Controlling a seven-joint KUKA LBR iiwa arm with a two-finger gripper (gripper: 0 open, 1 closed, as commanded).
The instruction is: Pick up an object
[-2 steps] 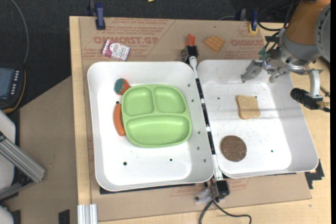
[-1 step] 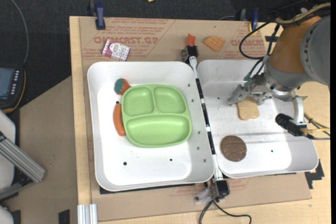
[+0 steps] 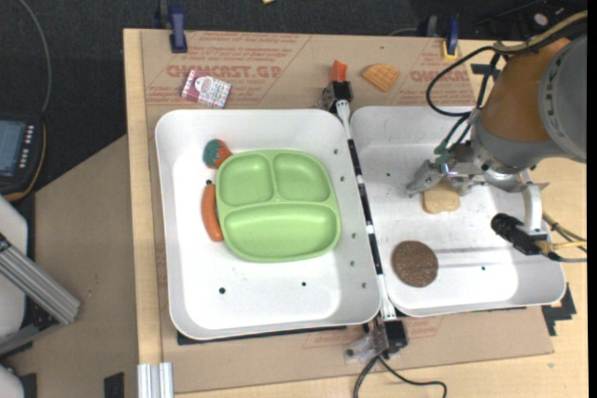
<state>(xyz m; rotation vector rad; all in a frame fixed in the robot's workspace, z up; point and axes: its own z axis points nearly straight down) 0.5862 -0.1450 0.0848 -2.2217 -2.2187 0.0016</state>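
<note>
The gripper (image 3: 437, 179) hovers just above the tan bread piece (image 3: 441, 200) in the right bin (image 3: 522, 289), fingers spread, gripping nothing.

The arm (image 3: 560, 98) is built of smooth, rounded grey segments, with a broad orange band (image 3: 519, 93) wrapping the section above the wrist. Below the band sits a paler grey collar, and under it the end effector (image 3: 438, 177) — a cluster of small metal parts, silvery with darker bits. Thin black cables (image 3: 464, 70) loop along the orange section. A pale bracket (image 3: 533, 205) hangs from the wrist — it carries a black cylindrical piece (image 3: 516, 234).
</note>
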